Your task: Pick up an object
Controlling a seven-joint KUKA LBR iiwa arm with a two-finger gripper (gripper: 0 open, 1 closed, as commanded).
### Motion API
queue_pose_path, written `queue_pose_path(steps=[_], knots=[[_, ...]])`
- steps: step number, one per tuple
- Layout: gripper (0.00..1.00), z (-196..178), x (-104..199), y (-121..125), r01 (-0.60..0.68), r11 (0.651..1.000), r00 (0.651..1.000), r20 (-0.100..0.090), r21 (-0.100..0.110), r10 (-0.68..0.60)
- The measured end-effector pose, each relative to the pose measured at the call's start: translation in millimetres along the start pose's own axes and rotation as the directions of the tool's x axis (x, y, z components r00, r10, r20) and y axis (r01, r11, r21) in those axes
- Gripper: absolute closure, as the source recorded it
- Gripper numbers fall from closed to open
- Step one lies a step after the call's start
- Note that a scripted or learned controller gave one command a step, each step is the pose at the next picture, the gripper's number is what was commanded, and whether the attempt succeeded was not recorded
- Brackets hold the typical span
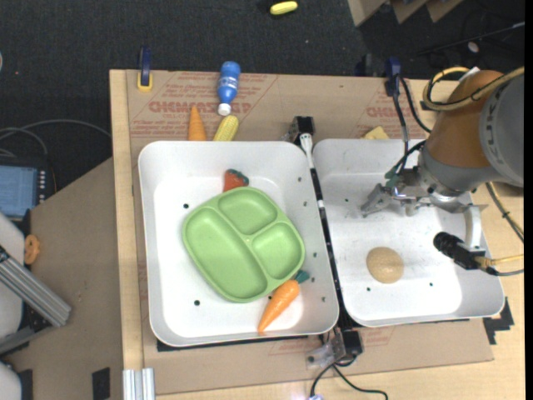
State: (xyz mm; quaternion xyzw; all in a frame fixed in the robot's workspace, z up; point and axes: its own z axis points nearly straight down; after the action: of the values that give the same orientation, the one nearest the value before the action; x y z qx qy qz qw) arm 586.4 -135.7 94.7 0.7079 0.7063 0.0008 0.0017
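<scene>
even overhead lighting; the white bins (158, 248) reflect brightly, near overexposure. shadows soft and short. focus mildly soft; dark floor (58, 23) underexposed.

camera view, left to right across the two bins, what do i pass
green divided plate → tan round lump. Left out: the carrot, which overlaps the plate's span, and the end effector, which sits over the lump's span.
</scene>
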Motion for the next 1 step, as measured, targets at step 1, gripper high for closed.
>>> queue_pose_path(steps=[1], knots=[[0.00,0.0,0.0,0.0,0.000,1.000,1.000,0.000,0.000,0.000]])
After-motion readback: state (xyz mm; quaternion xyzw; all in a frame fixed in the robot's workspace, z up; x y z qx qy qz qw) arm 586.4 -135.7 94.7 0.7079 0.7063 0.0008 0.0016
